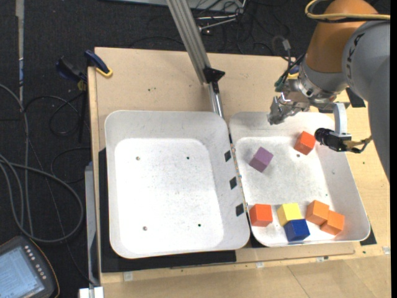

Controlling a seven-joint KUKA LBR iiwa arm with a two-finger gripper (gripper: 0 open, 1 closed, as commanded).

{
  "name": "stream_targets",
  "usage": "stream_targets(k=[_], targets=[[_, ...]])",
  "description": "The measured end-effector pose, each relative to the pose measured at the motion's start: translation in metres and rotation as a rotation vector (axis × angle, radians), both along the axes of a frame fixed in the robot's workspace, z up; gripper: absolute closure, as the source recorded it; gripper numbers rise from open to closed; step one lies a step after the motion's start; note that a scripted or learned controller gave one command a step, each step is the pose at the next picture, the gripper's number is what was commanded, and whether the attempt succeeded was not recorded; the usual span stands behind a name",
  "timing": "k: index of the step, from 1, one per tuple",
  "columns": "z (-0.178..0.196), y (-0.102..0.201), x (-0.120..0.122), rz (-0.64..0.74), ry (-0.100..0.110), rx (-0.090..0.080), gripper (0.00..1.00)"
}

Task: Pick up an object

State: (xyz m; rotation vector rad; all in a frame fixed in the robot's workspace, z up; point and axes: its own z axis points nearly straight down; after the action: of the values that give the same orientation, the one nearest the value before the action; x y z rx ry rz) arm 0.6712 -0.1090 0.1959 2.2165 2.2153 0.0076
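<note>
The right bin (347,185) holds several blocks. A purple block (261,159) lies near its middle left, and an orange block (304,143) sits toward the back. Along the front wall are an orange block (261,214), a yellow block (288,213), a blue block (297,230) and two more orange blocks (326,216). My gripper (278,113) hangs over the bin's back left corner, above and behind the purple block. Nothing shows between its tips.
The left bin (118,166) lies beside the right one. A slanted metal pole (189,30) crosses the back of the bench to the divider between the bins. Blue and yellow clamps (87,67) sit at the bench's back left corner.
</note>
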Motion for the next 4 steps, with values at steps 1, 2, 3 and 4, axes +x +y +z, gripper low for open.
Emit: stream_targets(k=[1,2,3,4], targets=[[0.023,0.000,0.001,0.002,0.004,0.001,1.00],[0.018,0.044,-0.015,0.007,0.011,0.003,1.00],[0.014,0.091,-0.038,0.008,0.012,0.004,1.00],[0.014,0.143,-0.050,0.008,0.011,0.004,1.00]])
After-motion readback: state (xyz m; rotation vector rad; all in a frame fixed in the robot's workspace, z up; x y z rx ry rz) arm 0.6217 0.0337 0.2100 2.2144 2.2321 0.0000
